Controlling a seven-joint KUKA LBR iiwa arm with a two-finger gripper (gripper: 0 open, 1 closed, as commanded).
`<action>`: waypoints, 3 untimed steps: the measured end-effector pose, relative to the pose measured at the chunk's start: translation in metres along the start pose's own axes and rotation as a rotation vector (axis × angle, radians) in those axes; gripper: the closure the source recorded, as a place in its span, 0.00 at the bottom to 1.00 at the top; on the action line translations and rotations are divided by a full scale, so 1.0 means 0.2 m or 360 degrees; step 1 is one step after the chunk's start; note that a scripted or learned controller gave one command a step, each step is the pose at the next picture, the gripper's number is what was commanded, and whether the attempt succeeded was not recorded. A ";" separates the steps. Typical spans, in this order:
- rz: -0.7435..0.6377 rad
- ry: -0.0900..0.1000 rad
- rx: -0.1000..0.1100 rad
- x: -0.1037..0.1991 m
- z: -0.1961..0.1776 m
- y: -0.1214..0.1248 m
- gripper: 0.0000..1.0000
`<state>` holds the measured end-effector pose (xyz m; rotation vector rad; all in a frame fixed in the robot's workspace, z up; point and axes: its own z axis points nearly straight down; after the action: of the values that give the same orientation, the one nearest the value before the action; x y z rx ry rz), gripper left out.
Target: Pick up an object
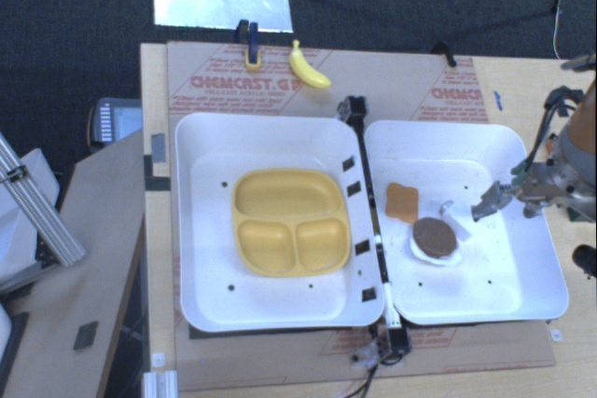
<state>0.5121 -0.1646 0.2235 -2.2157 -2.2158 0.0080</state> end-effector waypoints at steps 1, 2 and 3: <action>-0.0005 -0.0004 -0.0017 0.00 -0.03 0.01 0.00; -0.0002 -0.0002 -0.0011 -0.02 0.19 0.02 0.00; -0.0003 -0.0001 -0.0009 0.01 0.50 0.02 0.00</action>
<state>0.5161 -0.1630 0.1241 -2.2168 -2.2207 0.0023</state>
